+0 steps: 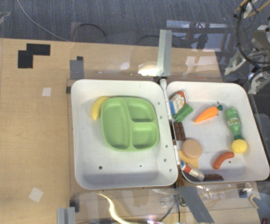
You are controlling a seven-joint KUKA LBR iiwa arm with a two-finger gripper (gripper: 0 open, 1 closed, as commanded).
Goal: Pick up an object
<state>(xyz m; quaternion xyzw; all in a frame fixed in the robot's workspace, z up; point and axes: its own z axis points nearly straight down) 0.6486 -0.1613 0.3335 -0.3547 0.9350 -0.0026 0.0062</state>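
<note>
The right bin (pixel 252 125) crowds a carrot (pixel 205 114), bottle (pixel 232 120) and lemon (pixel 239 146); jaws' state unclear.

wooden bench (pixel 27 139), grey carpet floor (pixel 116 8)

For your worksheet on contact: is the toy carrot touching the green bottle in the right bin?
Apart. The camera view shows bare white bin floor between the toy carrot and the green bottle in the right bin.
</note>
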